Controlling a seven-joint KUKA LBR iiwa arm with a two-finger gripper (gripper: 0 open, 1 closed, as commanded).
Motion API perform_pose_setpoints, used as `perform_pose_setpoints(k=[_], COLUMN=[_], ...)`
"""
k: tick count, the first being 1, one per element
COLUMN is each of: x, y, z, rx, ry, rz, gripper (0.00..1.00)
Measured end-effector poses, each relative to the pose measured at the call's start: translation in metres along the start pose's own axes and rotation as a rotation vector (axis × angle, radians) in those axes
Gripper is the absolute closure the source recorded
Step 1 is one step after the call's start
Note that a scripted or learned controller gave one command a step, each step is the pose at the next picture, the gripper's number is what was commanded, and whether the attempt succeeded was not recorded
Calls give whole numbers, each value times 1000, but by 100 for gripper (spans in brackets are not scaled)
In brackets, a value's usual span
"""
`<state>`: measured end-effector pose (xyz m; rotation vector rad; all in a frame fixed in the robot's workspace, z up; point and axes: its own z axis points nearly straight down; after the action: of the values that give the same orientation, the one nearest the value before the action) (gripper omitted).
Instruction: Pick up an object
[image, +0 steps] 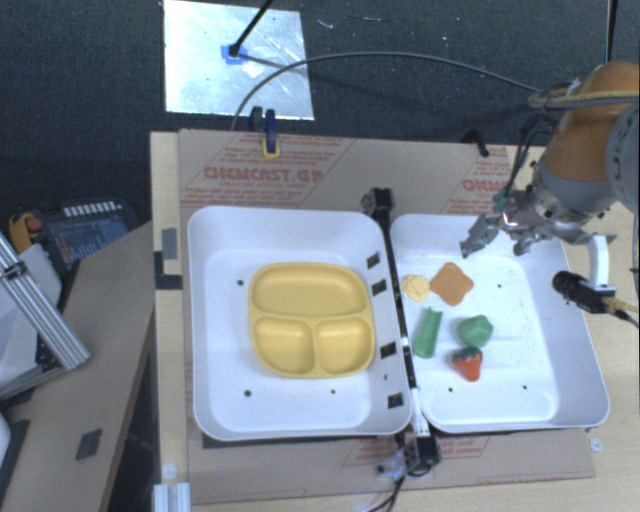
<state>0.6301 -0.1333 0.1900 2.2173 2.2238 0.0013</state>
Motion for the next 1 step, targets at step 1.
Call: perform_pose_setpoints(k=[1], x=[-2], y=[-2], z=[42], rx=[2], ry=[0], rz=[2], gripper=[0])
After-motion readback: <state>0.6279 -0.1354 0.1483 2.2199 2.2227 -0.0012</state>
